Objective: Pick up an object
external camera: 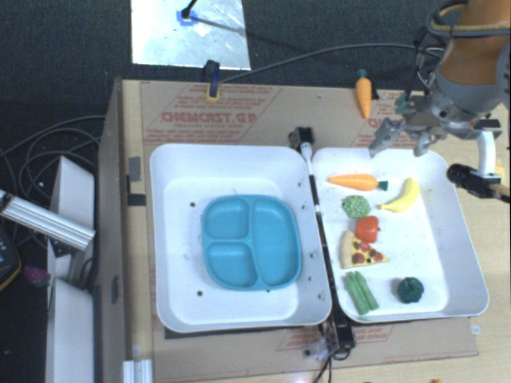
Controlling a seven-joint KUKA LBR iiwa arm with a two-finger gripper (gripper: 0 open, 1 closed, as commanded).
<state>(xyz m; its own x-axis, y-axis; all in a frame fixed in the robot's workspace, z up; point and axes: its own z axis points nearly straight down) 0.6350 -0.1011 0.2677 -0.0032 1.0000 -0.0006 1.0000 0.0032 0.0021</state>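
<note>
The tool (pixel 406 140) hangs spread wide and holding nothing above the right bin's (pixel 463 246) far rim. The carrot (pixel 352 181) lies nearest inside; best drop straight down, fingers straddling its narrow width.

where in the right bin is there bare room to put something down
Right bin: bare floor runs along its right side, bordered by the banana above and the dark green broccoli below. Another bare patch sits at the top right corner, near the gripper. The left half is crowded: carrot, tomato, pizza slice and green beans stacked close along the divider.
</note>
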